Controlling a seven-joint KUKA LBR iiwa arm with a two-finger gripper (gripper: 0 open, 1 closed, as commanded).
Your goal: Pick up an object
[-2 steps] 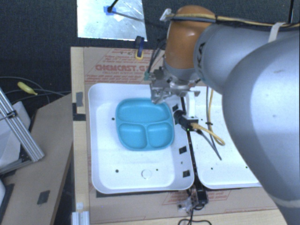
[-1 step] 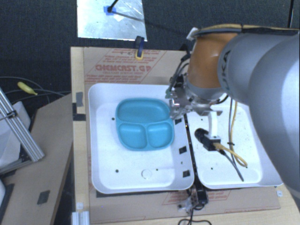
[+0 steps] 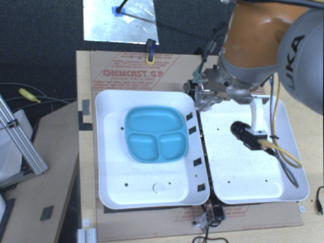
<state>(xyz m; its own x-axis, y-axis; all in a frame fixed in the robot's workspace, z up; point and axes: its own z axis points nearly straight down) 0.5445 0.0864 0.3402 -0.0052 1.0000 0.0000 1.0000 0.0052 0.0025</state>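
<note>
— So, where is the two-finger gripper (image 3: pixel 202 92)?

— At the end of the grey arm with the orange band (image 3: pixel 253 32), which comes in from the view's right. The gripper sits over the far end of the seam where the two bins meet, at the near-left corner of the shallow white bin on the view's right (image 3: pixel 253 191).

— Open or closed?

— I cannot tell; the wrist's bulk and its dark fittings hide that part. Nothing can be seen held in it.

— What hangs next to it?

— A black cylindrical piece on a white bracket (image 3: pixel 246 134) reaches down from the wrist over the right-hand bin's floor, and a yellow cable (image 3: pixel 284 155) loops off it towards that bin's near-right corner. Whether either touches the floor, I can't say.

— And the thing to pick?

— A light blue plastic plate with three compartments (image 3: pixel 154 134) lies flat in the middle of the shallow white bin on the view's left (image 3: pixel 109 151), well apart from the gripper. A small pale round disc (image 3: pixel 158 188) lies nearer the front of that bin, apart from the plate.

— Further out?

— Small black clips (image 3: pixel 193 130) run along the seam between the bins. Both bins rest on a brown cardboard sheet with red lettering (image 3: pixel 129 72); a yellow and blue clamp (image 3: pixel 150 52) grips its far edge, and beyond that lies a shiny metal sheet (image 3: pixel 119 14).
</note>
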